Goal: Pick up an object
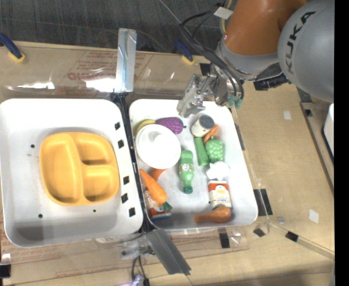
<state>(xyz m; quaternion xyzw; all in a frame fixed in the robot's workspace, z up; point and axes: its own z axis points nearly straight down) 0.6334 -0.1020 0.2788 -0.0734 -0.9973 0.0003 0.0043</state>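
Up top, closest to the lens, is the arm (281, 22) with its orange band and grey KUKA casing, coming in from the right. Its gripper (193, 103) hangs over the back rim of the right bin (246, 189). Honestly I can't tell if the jaws are released or clenched, and nothing is visibly between them.

Right below the jaws there's a purple grape bunch (170, 124) and a small round can (202, 124), both just beside the fingertips but apart from them. A bit further toward the front sits a white bowl (157, 146), with a green bottle (187, 170) next to it and a green leafy veggie toy (214, 150) on the arm side. Further out from the jaws: a carrot (153, 186), a white bottle with a red label (219, 189), and an orange-brown piece (214, 215) by the front wall.

Well away from the jaws, the left bin (8, 159) holds a yellow divided tray (79, 167).
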